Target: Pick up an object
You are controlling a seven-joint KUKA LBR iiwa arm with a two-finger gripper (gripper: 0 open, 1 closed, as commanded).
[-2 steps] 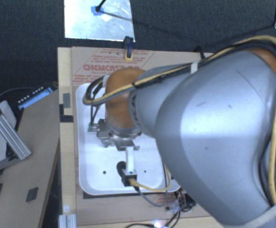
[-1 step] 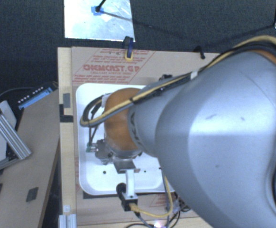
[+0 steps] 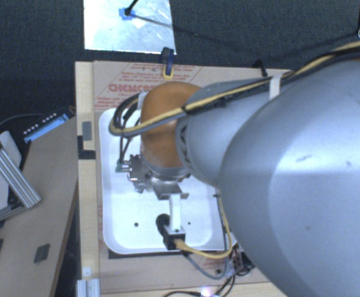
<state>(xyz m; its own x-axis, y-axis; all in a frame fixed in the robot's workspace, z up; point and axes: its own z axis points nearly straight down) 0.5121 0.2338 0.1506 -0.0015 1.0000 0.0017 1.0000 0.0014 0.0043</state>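
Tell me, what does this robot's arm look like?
The arm is a bulky, smooth grey shell. An orange band wraps it above the wrist, with silver metal fittings beneath. A yellow cable runs along its top, and black cables loop beside the band.

We log the grey arm point(image 3: 291, 166) entering from 3 o'clock, its orange band point(image 3: 161, 129) near centre. Below the band, the gripper point(image 3: 150, 178) sits over the white bin point(image 3: 121, 228); bare bin floor shows toward 7 o'clock. Under the bin lies printed cardboard point(image 3: 124, 82), with a shiny sheet point(image 3: 127, 17) at 11 o'clock.
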